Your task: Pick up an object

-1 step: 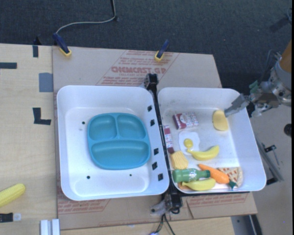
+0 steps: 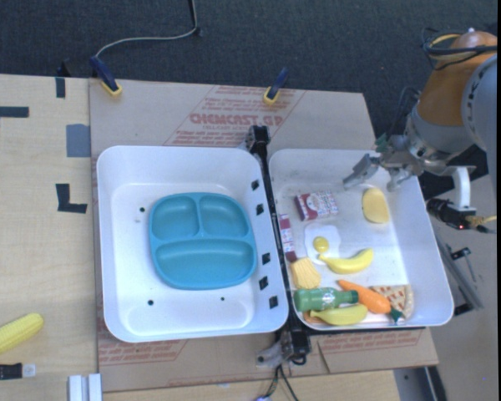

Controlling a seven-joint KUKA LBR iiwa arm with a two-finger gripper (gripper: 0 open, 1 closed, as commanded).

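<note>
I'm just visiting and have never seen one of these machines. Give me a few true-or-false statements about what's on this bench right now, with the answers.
1. The blue divided plate lies in the left bin. True.
2. The hand is gripping the carrot. False: the carrot lies at the right bin's near edge, far from the hand, which has nothing between its spread fingers.
3. A toy corn cob lies on the bench outside both bins. True.
4. The right bin holds only one item. False: it holds several, including a banana and a green bottle.
</note>
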